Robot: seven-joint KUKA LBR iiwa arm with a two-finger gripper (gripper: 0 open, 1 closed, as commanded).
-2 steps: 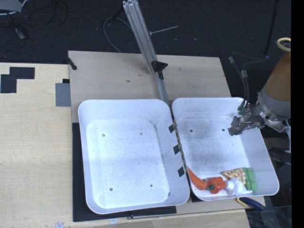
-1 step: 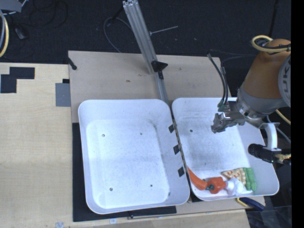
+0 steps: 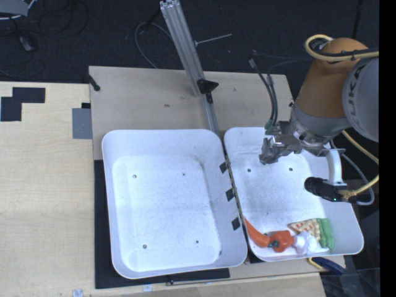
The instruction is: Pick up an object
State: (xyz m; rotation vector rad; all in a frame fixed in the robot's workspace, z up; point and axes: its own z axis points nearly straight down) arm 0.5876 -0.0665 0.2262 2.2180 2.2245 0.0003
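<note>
The gripper (image 3: pixel 270 155) is seen above the right bin (image 3: pixel 278 184); its opening cannot be told. Toys (image 3: pixel 291 237) are piled at five o'clock.

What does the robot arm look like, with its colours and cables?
The arm is grey with a broad orange band above the wrist. Its gripper is dark grey metal. A yellowish cable loops over the orange band, and thin black cables run down to the gripper.
</note>
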